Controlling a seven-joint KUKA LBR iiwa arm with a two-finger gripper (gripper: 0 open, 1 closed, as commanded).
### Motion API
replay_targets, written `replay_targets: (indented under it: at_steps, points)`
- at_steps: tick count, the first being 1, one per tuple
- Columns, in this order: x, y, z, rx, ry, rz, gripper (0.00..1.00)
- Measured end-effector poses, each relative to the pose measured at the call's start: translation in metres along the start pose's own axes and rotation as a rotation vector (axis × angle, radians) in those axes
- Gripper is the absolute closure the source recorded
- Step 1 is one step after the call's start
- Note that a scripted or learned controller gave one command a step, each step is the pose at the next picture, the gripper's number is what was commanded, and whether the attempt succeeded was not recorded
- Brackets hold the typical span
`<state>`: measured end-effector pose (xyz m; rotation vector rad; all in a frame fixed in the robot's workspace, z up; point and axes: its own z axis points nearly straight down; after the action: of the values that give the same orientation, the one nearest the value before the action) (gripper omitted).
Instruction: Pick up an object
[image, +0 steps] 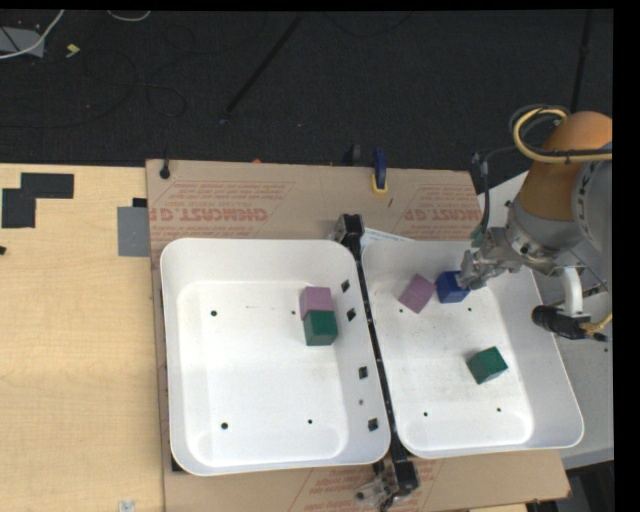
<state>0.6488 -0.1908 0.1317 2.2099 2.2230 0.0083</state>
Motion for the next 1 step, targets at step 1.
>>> replay_targets:
  at_steps: [1]
  points:
    - [0.0055, -0.083, 0.0457, 0.015, 0.003, 0.008, 1.0]
